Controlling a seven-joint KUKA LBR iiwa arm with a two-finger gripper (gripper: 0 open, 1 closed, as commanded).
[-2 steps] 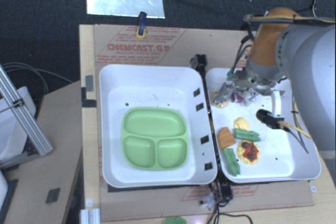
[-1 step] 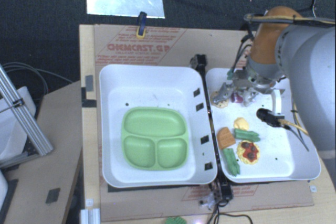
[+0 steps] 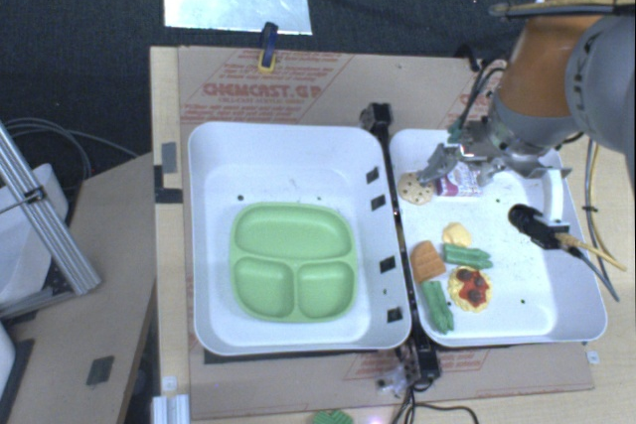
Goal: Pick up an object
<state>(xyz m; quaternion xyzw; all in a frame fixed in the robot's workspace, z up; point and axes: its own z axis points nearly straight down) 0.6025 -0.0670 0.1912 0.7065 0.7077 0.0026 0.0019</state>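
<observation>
1. The gripper (image 3: 438, 168) of the grey-and-orange arm (image 3: 542, 65) hangs low over the far end of the right bin (image 3: 584, 311). It is just beside a round cookie (image 3: 414, 188) and a pink-and-white packet (image 3: 467, 182), which by position look the likeliest candidates for the pick.
2. Whether the gripper is open or closed cannot be told from this angle, and nothing is seen held in it.
3. The other toy foods crowd the right bin's left side: a yellow piece (image 3: 456, 233), an orange slice (image 3: 428, 261), a green bean pod (image 3: 467, 256), a small pizza (image 3: 471, 288) and a green pickle (image 3: 438, 305). Several touch or nearly touch, so the cookie, lying apart from them, would seem the easier grasp.
4. The left bin (image 3: 214, 164) carries a green divided plate (image 3: 293, 261), lying flat and well apart from the arm.
5. The wrist covers part of the packet, so its print and full outline are hard to read. Whether the gripper touches the cookie or merely hovers beside it cannot be settled.
</observation>
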